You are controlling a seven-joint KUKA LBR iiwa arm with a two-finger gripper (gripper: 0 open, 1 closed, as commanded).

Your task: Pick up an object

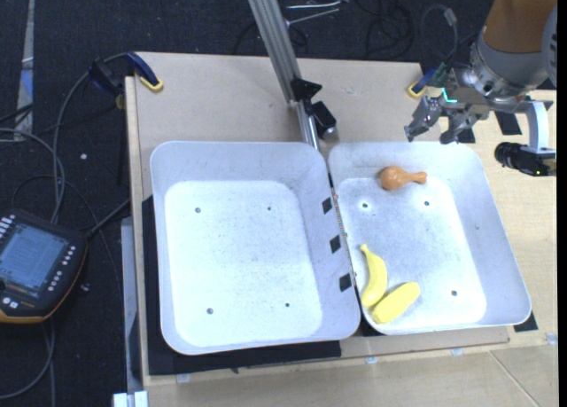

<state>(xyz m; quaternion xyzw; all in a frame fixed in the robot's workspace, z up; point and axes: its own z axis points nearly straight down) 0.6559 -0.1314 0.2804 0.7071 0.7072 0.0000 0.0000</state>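
End effector hangs above the right bin's far edge, fingers spread, holding nothing. Toy drumstick sits just below it; banana and yellow piece lie near the front.

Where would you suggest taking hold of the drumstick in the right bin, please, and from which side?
Probably the drumstick is best gripped across its thin bone end, which points toward the bin's right wall, coming straight down from above. The fat orange end looks round and might slip. It lies flat, apart from the banana, near the right bin's far edge. The claw hovers just beyond that edge.
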